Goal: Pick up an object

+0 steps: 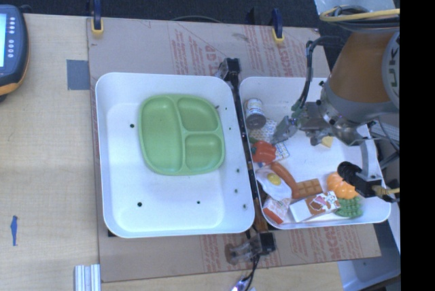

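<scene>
The right white bin [272, 87] holds several small toy foods. Among them are a silver tin can [255, 113], a red piece [264, 151], an orange sausage [285, 177], a brown waffle-like bar [308, 187], an orange fruit [338, 183] and a red-and-white packet [319, 204]. My gripper [287, 128] reaches in from the right over this bin's middle. It sits just right of the can and above the red piece. The wrist with its orange band [360, 72] covers the bin's far right part. Nothing is visibly held.
The left white bin [115, 215] holds a green divided plate [182, 134]. A black clip [231, 69] and cable run between the bins. A yellow-rimmed pendant [10, 45] lies at the far left of the bench. Blue clamps [96, 14] pin the cardboard at the back.
</scene>
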`<state>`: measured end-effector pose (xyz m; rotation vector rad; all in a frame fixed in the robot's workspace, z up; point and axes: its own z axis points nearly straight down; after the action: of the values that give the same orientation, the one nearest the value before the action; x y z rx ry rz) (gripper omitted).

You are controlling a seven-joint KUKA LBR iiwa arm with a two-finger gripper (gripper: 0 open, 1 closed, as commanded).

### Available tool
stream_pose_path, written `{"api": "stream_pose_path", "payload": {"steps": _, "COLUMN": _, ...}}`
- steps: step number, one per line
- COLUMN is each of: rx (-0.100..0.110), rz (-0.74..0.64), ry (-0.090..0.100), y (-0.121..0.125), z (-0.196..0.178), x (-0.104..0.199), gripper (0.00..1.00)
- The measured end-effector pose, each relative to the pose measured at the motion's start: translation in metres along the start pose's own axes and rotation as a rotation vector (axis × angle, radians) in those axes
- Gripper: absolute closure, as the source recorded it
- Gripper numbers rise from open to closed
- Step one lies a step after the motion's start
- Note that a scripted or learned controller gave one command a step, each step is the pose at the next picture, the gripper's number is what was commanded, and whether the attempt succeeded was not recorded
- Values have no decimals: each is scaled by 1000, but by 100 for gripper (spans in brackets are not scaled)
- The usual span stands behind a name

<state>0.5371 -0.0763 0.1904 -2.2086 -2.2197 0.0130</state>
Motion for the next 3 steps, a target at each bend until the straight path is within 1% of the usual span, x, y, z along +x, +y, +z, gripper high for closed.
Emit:
{"api": "stream_pose_path", "payload": {"steps": 1, "rx": -6, "rz": 0, "ry": 0, "y": -48, "z": 69, "x": -30, "gripper": 0}}
{"api": "stream_pose_path", "payload": {"steps": 2, "rx": -15, "rz": -2, "ry": 0, "y": 31, "z": 96, "x": -71, "gripper": 0}}
{"api": "stream_pose_path", "payload": {"steps": 3, "rx": -7, "rz": 5, "ry": 1, "y": -64, "z": 65, "x": -124, "gripper": 0}}
